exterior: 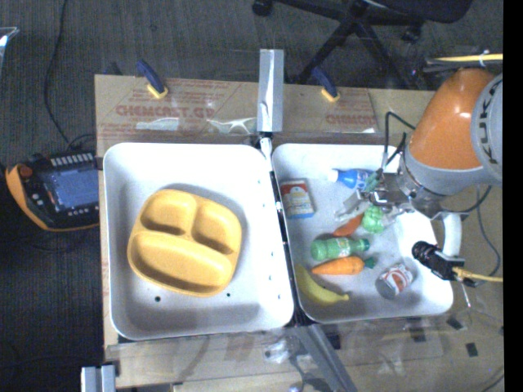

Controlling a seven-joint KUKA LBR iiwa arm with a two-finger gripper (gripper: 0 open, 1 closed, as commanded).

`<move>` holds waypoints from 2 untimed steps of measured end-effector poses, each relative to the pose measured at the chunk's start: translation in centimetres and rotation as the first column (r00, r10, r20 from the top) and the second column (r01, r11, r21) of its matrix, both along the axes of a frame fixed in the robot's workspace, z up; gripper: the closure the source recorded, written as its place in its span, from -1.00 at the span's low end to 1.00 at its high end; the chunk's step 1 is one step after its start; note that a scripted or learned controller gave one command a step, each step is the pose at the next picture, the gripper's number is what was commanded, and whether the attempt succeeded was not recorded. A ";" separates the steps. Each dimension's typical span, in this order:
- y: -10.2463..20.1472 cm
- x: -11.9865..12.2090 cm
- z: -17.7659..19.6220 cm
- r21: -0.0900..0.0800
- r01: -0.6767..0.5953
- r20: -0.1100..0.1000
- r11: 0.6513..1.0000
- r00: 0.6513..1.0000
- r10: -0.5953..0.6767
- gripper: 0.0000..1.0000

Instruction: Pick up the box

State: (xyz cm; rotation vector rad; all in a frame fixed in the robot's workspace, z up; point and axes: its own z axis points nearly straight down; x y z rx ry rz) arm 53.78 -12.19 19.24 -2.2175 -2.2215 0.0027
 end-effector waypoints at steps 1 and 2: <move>0.1 0.0 0.8 0.001 -0.001 -0.001 1.000 1.000 0.001 1.00; 2.4 -1.1 2.0 0.000 -0.272 0.002 0.962 0.962 0.272 1.00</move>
